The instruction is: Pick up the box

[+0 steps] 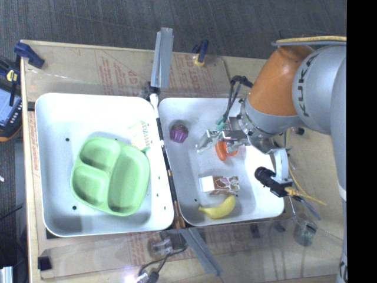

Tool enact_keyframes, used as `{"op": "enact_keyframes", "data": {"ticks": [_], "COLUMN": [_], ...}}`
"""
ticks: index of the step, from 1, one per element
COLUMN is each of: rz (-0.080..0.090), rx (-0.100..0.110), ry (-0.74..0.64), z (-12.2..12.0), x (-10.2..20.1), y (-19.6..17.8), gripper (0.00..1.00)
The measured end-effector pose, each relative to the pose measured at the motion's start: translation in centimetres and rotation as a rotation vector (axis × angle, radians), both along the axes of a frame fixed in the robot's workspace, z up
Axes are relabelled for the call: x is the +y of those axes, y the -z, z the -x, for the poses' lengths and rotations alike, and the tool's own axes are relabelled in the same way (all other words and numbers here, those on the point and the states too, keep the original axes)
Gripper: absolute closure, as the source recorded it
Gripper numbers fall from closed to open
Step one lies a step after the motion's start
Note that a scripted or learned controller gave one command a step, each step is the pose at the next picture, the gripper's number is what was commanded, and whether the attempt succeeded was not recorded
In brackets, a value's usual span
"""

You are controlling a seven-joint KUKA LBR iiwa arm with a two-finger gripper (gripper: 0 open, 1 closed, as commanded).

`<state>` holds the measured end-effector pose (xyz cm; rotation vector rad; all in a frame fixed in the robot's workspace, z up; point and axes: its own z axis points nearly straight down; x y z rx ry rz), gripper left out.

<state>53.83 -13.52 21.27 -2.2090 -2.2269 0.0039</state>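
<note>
Hovering above an orange item point(221, 150), gripper point(225, 138) grip unreadable; box point(220, 185) lies nearby, untouched. Next: shift over it.

Box point(220, 185) hemmed: banana point(217, 207) touching, carrot point(221, 150) near.

Left bin point(53, 158): white, shallow, on the bench point(106, 63).
Green tray point(111, 175): three compartments, lies flat in the left bin.
Pale packet point(140, 135): at the green tray's upper right edge, against the bin wall.
Right bin point(188, 175): white, just beside the left bin.
Purple object point(179, 132): upper left of the right bin.
Banana point(218, 207): yellow, near the right bin's front wall.
Orange object point(222, 150): mid right bin, partly hidden.
Blue clamp point(201, 50): at the bench's far edge.
</note>
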Motion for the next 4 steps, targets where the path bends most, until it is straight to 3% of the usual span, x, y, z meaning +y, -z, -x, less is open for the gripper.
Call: {"op": "enact_keyframes", "data": {"ticks": [1,2,3,4], "rz": [0.003,0.003,0.010,0.007], "rx": [0.000,-0.005,-0.007,-0.008], "ry": [0.050,-0.119,-0.151,-0.163], "z": [-6.2,-11.9,-7.4,-11.5], "x": [2.8,2.5,2.7,2.6], "y": [11.2,12.0,11.8,11.9], "gripper": [0.00,0.00,0.00,0.00]}}
